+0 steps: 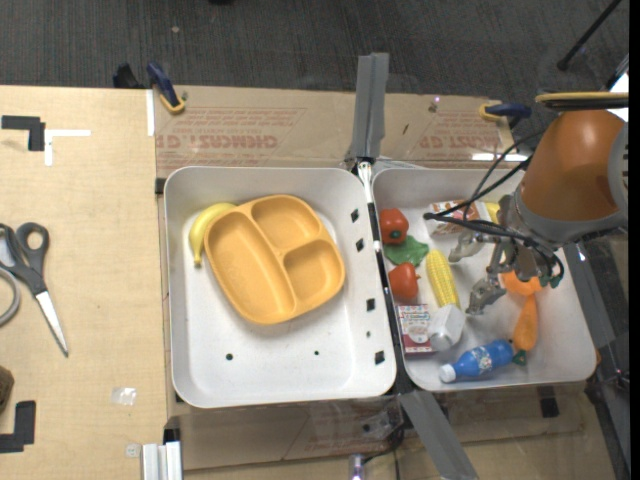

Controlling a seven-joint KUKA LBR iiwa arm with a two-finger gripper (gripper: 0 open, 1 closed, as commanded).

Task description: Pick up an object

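Over on the right side, the gripper is down inside the right bin, with the arm's orange band sitting above it. From this angle I honestly can't tell how its grip is set or whether anything is caught in it. Cables and metal bits blur together there.

Counting the right bin's contents: two red tomato-looking things, one upper and one lower, with a green leafy bit between them. One yellow corn cob just right of those. One orange carrot just right of the gripper, with another orange lump above it that I can't tell apart from it. One blue bottle with a white cap lying on its side near the front wall. One small red-and-white packet and one pale whitish item beside it. One printed packet at the back, partly behind the cables.

Left bin has just two things: one orange divided plate with three sections, and one yellow banana tucked against its upper-left edge.

Out on the bench to the left, one pair of scissors.
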